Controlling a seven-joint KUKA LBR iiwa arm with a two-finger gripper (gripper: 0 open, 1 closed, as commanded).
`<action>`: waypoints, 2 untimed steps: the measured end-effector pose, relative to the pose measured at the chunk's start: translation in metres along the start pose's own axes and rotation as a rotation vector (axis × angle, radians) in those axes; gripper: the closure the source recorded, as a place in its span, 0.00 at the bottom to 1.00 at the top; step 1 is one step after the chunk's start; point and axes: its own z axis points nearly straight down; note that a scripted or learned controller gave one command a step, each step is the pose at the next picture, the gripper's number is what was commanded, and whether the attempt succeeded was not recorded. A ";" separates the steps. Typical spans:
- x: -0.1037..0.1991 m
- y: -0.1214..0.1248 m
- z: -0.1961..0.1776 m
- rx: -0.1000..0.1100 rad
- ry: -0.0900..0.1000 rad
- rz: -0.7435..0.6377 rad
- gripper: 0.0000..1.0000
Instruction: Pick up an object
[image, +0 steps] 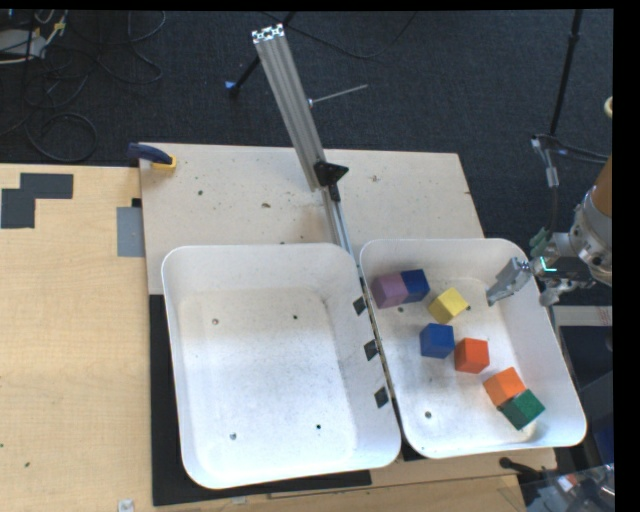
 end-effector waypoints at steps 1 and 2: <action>-0.001 0.000 -0.002 -0.004 -0.001 0.001 0.00; 0.008 0.003 0.059 0.003 0.001 0.000 0.00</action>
